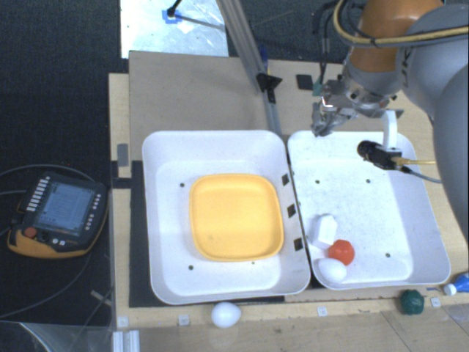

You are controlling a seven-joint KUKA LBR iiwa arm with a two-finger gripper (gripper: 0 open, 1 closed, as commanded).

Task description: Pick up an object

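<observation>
Bins are seen side by side on the counter [121,196], both white and shallow. The left bin [165,196] is taken up mostly by a yellow square plate [236,216], which lies flat near its middle.

In the right bin [410,226], three small things are bunched at about 7 o'clock, close to the wall shared with the left bin. A white block [323,229] is at the top of the bunch. An orange-red ball [341,252] is just beside it, at 5 o'clock from the block. A white egg-shaped thing [332,270] lies under the ball and seems to touch it.

The arm is seen coming in from 2 o'clock, grey with an orange band [392,6]. The hand [323,128] is held over the far rim of the right bin, at about 11 o'clock of that bin, well apart from the three small things. Nothing is seen held in it. Whether it is spread or closed cannot be told, because it is small and dark.

Outside the bins, another white egg [226,314] is found on the counter at 6 o'clock, and a dark green ball [411,301] lies at 5 o'clock. A handheld control pad [57,213] rests off to 9 o'clock.
</observation>
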